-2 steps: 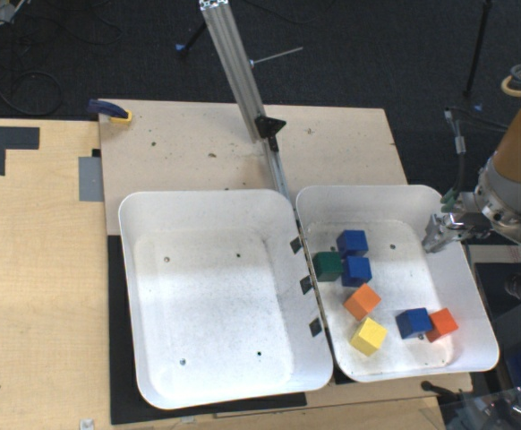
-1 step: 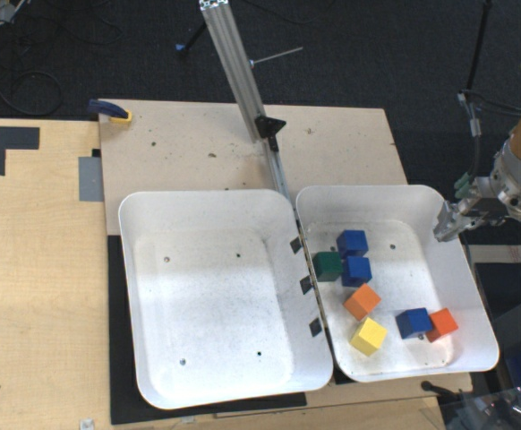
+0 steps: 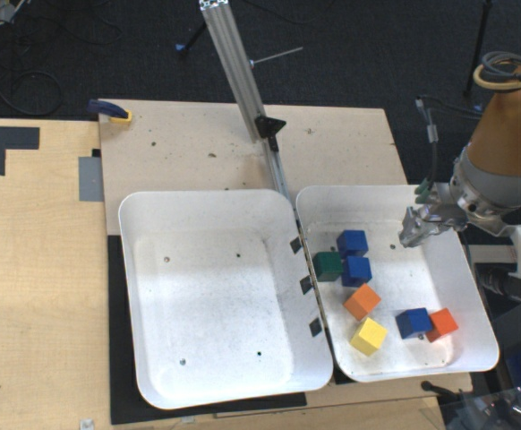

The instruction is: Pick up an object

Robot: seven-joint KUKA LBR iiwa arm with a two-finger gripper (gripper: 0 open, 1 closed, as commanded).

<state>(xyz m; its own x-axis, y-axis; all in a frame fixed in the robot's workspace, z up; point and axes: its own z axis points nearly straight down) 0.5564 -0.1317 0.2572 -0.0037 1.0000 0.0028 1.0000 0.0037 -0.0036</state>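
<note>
Hovering over the right bin (image 3: 475, 330)'s upper right: gripper (image 3: 413, 231), grip state impossible to tell. Lying left and below it, well apart: blue cubes (image 3: 354, 243), green cube (image 3: 328, 265), orange cube (image 3: 362, 301), yellow cube (image 3: 369, 336).

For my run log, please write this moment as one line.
arm: over right bin | gripper: above bin floor, holding nothing seen | blocks: seven in right bin | nearest: blue block
</note>
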